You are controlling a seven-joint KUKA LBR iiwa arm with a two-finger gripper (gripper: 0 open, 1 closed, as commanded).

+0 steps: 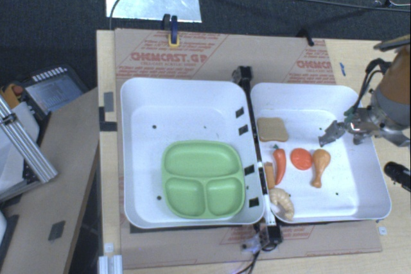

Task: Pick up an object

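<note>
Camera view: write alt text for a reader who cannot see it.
A gripper hovers in the right bin near a toy drumstick, tomato, carrot, bread slice and shrimp. The left bin holds a green divided plate.

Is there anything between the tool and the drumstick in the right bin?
Nothing visible. The tool is just above the drumstick, with bare bin floor between them; the tomato lies beside the drumstick, off that path.

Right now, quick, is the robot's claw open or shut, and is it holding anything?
Claw: cannot tell open or shut; nothing seen in it. It is above the right bin, near the drumstick.
</note>
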